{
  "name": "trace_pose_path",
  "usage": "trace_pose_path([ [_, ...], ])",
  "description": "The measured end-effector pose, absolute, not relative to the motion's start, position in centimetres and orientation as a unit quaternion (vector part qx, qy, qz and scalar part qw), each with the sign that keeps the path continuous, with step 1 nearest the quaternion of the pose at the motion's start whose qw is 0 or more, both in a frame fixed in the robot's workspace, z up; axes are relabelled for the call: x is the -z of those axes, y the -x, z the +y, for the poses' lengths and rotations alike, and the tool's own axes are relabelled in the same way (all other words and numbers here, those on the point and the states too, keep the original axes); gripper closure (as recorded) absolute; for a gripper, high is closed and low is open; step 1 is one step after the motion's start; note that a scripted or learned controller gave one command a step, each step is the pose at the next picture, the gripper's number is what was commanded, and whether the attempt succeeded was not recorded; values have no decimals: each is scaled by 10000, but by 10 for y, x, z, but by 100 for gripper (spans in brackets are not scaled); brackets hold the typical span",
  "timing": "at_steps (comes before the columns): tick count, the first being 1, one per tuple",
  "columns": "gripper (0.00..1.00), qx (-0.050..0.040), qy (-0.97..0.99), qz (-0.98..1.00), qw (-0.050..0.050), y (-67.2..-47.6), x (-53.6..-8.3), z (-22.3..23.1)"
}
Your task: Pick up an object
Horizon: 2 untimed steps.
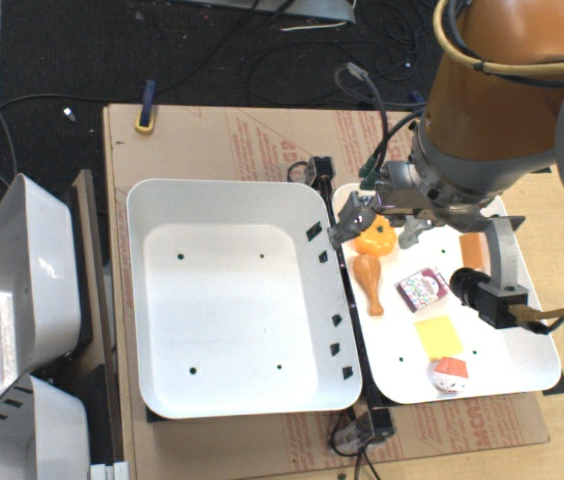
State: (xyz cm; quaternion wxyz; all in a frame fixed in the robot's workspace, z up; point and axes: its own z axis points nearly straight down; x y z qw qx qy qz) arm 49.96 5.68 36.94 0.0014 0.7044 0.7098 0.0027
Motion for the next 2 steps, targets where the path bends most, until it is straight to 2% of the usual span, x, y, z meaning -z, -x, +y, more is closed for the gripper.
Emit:
trace_pose_path([
  [1,0,-69,-7090,7051,70,-477,-521,-1],
  [2,100,-3,-7056,7086,19,-479,-521,3],
])
